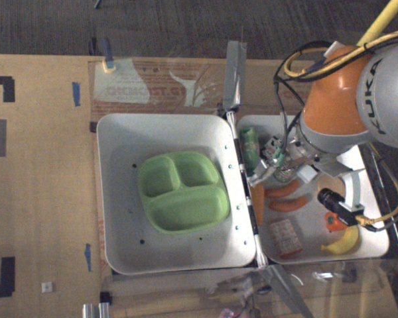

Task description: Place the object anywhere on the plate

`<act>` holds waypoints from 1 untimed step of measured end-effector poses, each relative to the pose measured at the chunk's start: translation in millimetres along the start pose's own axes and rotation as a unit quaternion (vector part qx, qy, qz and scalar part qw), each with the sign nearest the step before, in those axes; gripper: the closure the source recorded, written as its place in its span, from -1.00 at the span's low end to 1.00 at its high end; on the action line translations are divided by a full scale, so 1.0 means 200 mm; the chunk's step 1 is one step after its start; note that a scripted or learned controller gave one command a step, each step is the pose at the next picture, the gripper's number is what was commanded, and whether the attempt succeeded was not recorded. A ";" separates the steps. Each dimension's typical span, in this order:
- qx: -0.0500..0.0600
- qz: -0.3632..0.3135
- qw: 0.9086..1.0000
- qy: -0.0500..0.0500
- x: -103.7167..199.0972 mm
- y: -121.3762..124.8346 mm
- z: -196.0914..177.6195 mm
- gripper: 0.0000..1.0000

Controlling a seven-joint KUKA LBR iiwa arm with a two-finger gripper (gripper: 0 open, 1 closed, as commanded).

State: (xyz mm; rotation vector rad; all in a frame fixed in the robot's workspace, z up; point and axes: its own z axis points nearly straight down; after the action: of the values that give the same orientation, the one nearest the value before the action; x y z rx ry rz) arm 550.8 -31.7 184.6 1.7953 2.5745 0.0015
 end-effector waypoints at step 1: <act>0.003 0.137 0.991 0.002 0.15 -0.33 0.00 -1.00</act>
State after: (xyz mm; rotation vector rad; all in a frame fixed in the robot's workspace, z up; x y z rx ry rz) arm 479.2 -27.1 183.8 2.1353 2.3093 -0.0028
